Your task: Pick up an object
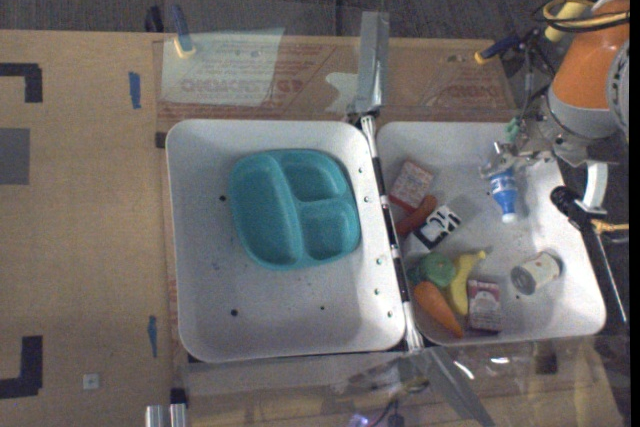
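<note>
Over the right bin (590,310), a small blue-and-white bottle (505,194) is seen pinched between the fingers of the gripper (507,158), beside the banana (464,279), carrot (437,306) and can (535,273).

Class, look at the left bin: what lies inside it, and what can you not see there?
Inside the left bin lies one teal divided plate, its three compartments bare. Small dark specks dot the bin floor around it. The floor under the plate is covered, so that part cannot be seen.
</note>
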You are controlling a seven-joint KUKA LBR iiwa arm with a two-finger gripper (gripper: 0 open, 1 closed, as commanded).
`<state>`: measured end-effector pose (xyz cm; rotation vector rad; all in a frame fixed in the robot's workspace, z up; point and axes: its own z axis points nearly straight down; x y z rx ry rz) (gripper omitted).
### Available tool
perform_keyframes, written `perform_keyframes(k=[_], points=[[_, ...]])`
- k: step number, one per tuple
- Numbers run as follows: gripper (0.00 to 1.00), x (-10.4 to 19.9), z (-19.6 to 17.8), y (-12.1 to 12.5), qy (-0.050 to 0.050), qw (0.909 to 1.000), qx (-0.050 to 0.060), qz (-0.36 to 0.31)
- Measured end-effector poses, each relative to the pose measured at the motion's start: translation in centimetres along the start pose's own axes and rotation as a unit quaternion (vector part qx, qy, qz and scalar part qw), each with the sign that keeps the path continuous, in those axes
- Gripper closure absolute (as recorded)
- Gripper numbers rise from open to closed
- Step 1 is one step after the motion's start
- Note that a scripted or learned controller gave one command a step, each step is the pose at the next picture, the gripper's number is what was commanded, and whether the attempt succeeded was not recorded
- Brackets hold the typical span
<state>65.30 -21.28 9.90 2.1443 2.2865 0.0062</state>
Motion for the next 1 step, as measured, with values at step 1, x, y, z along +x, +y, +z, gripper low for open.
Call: perform_keyframes(k=[1], points=[[1.00,9.58,-14.24,2.22,0.000,0.9999,0.002,0.012]])
